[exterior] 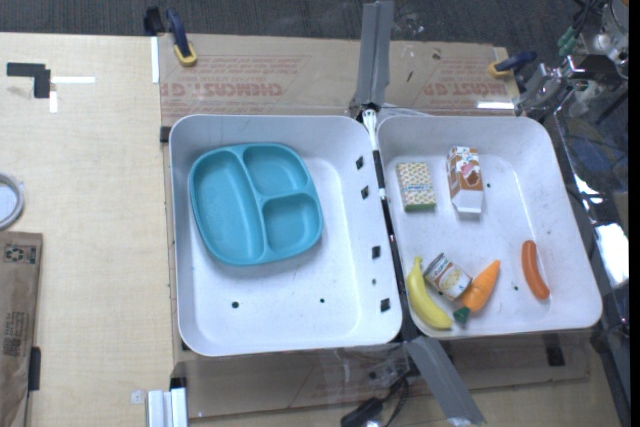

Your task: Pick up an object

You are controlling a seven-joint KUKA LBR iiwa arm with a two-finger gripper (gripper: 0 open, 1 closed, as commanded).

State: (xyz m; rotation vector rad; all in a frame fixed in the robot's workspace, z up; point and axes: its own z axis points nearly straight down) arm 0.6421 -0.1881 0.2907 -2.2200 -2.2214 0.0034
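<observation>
1. Far left of the bench there's a roll of tape [6,203] cut off by the edge, with a brown paper bag [18,315] just nearer than it.
2. The left bin [200,315] has a teal divided plate [256,203] in it, sitting toward its far-left part. Three compartments, nothing on it.
3. Behind both bins is a flat sheet of cardboard [300,75], clamped at its far corners by a blue-and-yellow clamp [178,35] on the left and another clamp [512,65] on the right.
4. The right bin [570,315] has all the pickable stuff. A green-and-cream box [416,186] sits at the far left, and a small juice carton [465,180] just beside it on the right.
5. Along the near side: a banana [425,298], a small wrapped snack [447,276] touching it, and a toy carrot [479,288] leaning against the snack.
6. A toy hot dog [535,269] lies on its own to the right of those.
7. The arm's hardware [600,35] is at the far right corner, outside the bins and well apart from everything. Can't tell how the gripper is set, too cluttered there.
</observation>
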